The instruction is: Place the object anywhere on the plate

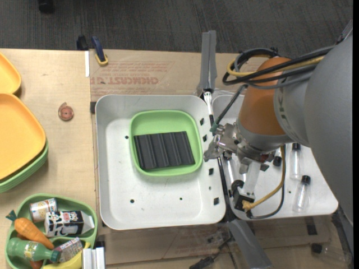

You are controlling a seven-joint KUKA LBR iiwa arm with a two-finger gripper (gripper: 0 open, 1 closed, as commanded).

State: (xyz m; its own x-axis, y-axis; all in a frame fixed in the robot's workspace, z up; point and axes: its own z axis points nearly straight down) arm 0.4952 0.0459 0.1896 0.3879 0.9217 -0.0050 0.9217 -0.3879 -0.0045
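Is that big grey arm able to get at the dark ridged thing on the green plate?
Probably yes: the dark ridged slab lies uncovered on the green plate, and the arm hangs just right of it.

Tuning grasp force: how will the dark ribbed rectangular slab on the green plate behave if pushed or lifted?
The dark ribbed rectangular slab lies flat and low, so it likely slides rather than rolls or tips. Its straight edges suggest stiffness, though that is uncertain. The raised rim of the square green plastic plate would probably stop a sideways push.

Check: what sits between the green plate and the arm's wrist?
In the camera view, the left bin's right wall; the plate carries a dark ridged block, the wrist hangs beyond.
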